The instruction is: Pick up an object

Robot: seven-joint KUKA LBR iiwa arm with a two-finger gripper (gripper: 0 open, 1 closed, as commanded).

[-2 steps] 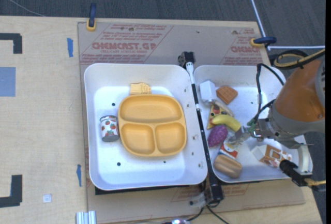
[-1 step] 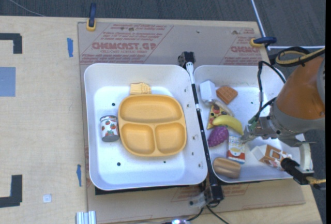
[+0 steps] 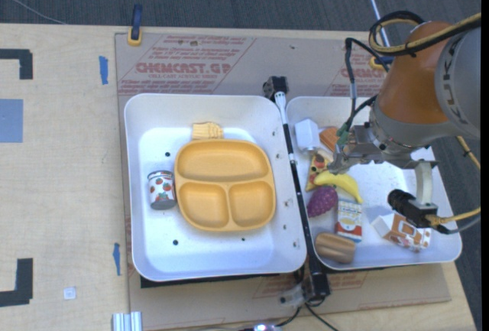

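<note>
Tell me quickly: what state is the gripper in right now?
Gripper: low in the right bin, by the banana; open or closed cannot be told.

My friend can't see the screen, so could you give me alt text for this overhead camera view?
A grey robot arm with an orange band reaches from the right over the right-hand shallow white bin, which holds toy food including a yellow banana and a purple grape bunch. The left-hand white bin holds a yellow three-compartment plastic tray and a small patterned can.

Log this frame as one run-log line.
phase: reach | gripper: over right white bin, above yellow toy banana | grasp: none seen | left white bin: yellow divided plate
</note>
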